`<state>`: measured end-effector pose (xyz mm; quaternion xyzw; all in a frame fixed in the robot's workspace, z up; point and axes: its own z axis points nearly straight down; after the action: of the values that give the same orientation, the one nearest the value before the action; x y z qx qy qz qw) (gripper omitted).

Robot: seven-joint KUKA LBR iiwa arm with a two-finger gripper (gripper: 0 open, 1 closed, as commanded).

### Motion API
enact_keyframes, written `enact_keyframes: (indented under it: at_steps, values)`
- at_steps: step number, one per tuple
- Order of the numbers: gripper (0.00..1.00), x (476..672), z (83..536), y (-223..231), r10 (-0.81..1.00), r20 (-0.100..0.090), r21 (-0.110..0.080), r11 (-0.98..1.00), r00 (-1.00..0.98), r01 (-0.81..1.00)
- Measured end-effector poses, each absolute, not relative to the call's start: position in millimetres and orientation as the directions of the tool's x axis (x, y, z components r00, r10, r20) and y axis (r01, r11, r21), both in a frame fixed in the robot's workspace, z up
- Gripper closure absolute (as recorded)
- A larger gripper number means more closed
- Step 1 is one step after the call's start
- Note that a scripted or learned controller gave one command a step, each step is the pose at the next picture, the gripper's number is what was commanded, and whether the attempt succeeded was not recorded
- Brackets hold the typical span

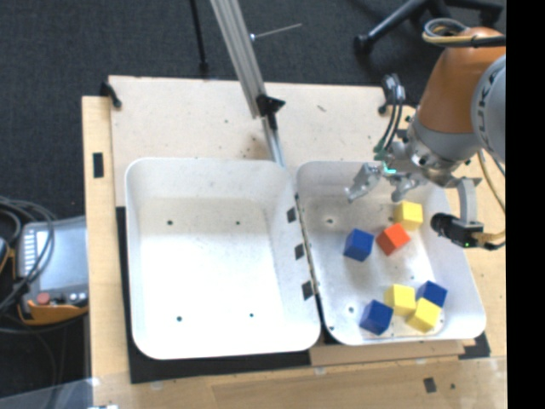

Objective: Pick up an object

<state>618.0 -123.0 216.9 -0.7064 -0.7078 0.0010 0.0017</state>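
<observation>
Arm: grey KUKA arm with orange band (456,83), entering from the right edge.
Gripper: two-finger gripper (383,184), above the far edge of the right white plastic bin (328,186); fingers spread, nothing between them.
Cubes, far half of right bin: 1 yellow cube (409,214), 1 orange cube (392,239), 1 blue cube (358,245).
Cubes, near right corner: 2 yellow cubes (400,297) (427,314), 2 blue cubes (433,293) (375,316).
Left white plastic bin (213,254): touching the right bin's left edge.
</observation>
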Motion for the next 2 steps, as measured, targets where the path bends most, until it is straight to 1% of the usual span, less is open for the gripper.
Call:
enact_keyframes:
  at_steps: [1, 2]
  values:
    - [0.00, 618.9, 219.3, -123.0, 1.000, 0.000, 0.001, 0.002, -0.002, 1.000]
    - [0.00, 623.7, 168.7, -133.1, 1.000, -0.002, -0.004, -0.001, 0.001, 1.000]
